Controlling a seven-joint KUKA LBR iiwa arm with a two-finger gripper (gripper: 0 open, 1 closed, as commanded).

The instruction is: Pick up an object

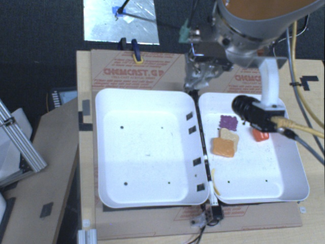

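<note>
The gripper [195,83] hung over the far end of the divider [203,146] between the two bins, and from this slanted view it could not be told whether it was open or closed; nothing could be seen gripped in it. Below and to its left lay the left bin [109,187], white and shallow, its floor marked by a few small dark dots. Below and to its right lay the right bin [297,182], which held the objects. Nearest the gripper, down and right of it, sat a small purple piece [228,121] with a bumpy top. Just below that lay a pale tan block [229,134], touching or overlapping an orange block [223,147] with rounded corners. Farther right, a red piece [261,135] showed partly under a black cylinder [251,111] mounted on a white bracket [269,85] that hung from the arm [264,9]; this cylinder and its yellowish cable [304,131] crossed above the bin and hid part of the red piece. A thin yellow strip [215,184] lay along the divider, well below the gripper. Behind the gripper, a brown cardboard sheet [132,70] with red lettering lay under both bins, and farther back left a shiny metal plate [119,14] rested on the dark floor.
</note>
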